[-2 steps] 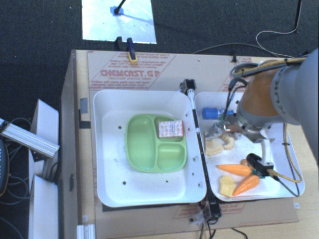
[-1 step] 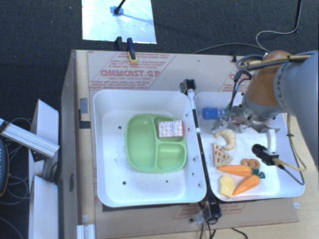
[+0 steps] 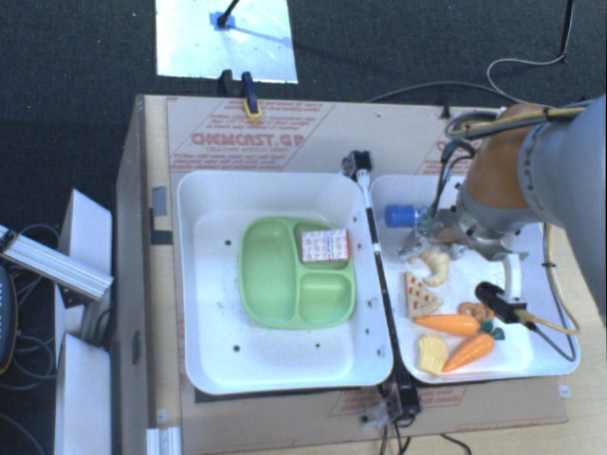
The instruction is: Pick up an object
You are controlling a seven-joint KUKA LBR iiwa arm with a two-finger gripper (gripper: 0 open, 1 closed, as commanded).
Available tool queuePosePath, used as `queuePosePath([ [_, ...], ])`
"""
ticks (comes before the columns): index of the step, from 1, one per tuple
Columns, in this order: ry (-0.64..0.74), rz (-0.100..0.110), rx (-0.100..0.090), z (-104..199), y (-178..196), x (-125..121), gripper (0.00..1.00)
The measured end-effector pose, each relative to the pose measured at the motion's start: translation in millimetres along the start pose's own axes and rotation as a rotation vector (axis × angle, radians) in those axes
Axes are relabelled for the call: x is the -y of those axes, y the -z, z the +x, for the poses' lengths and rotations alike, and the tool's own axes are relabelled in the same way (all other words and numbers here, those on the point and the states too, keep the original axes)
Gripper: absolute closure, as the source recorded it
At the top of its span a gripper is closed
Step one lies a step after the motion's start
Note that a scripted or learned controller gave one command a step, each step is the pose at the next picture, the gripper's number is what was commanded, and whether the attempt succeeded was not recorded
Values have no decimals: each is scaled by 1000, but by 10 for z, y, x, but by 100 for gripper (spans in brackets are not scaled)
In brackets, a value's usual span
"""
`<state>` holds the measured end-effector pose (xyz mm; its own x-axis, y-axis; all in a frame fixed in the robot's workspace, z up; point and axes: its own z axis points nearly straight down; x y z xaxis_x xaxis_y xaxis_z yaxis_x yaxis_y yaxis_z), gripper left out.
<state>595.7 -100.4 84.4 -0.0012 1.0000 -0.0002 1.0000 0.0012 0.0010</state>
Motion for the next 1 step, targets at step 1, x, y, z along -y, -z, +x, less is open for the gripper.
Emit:
queuePosePath([
  [1,3,-2,1,-185,5,-416,0],
])
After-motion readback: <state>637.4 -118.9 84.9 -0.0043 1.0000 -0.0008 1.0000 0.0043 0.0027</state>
